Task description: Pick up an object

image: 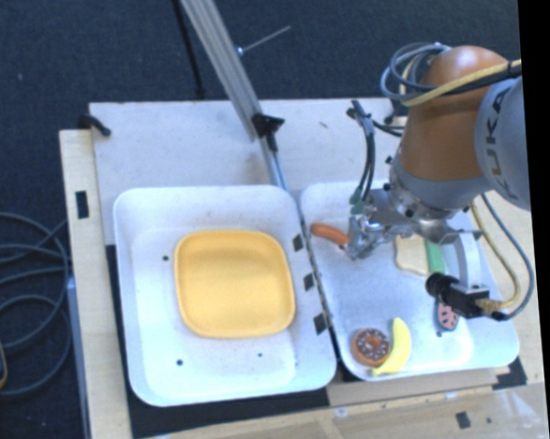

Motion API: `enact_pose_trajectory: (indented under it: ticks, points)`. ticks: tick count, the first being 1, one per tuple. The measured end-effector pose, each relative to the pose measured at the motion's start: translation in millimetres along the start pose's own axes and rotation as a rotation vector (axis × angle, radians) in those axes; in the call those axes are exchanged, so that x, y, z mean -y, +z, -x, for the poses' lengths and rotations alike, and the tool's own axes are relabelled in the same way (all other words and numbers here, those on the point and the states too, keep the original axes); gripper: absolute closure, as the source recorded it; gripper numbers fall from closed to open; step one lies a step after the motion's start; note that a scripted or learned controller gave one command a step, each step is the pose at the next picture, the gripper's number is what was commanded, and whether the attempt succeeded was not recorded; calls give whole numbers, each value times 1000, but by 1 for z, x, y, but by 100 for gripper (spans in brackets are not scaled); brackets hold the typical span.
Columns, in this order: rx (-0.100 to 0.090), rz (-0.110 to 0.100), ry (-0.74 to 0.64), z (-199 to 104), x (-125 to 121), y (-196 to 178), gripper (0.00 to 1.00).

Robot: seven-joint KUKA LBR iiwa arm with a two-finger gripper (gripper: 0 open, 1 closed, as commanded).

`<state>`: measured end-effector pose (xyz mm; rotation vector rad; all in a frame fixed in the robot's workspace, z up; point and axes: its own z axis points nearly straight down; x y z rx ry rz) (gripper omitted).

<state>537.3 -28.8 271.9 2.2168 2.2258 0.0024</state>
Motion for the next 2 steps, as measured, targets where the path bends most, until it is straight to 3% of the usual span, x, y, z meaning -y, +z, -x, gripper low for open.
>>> enact_pose_trajectory:
  ticks: [2]
  points:
    - [0,-1,0,-105,-1,8,100]
